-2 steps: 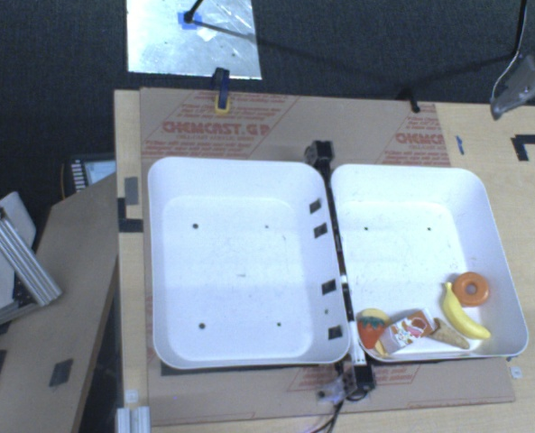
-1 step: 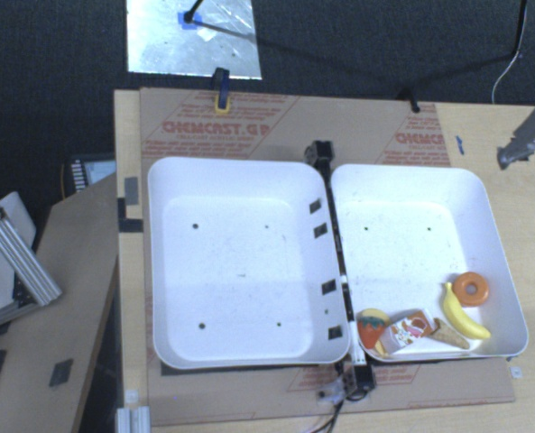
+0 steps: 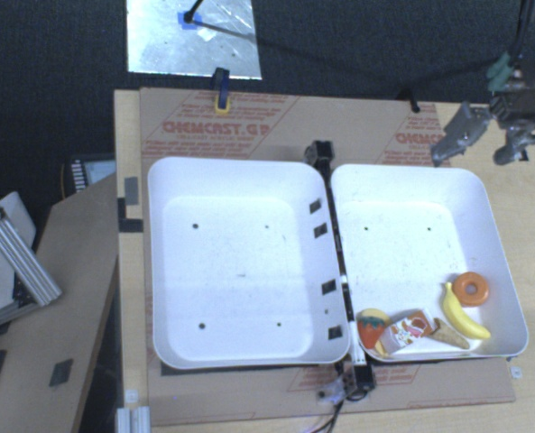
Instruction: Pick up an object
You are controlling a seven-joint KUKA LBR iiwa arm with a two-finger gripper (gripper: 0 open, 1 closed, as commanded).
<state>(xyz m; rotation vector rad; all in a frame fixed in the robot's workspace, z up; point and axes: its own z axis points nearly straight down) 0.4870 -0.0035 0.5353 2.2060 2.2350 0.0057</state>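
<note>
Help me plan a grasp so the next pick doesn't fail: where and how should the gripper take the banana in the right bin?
Grip the banana across its middle, coming straight down. It lies flat and curved near the right bin's front right corner, with an orange ring touching its upper end and a wrapped snack near its lower end, so the mid-body looks freest. The gripper sits open beyond the bin's far right corner.

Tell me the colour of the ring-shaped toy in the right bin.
Orange ring-shaped toy, beside the yellow banana; camera view.

Robotics lab, bare bench (image 3: 276, 120), two white bins (image 3: 240, 260), aluminium framing (image 3: 10, 251), loose cables (image 3: 339, 61), dark carpet (image 3: 50, 52)
</note>
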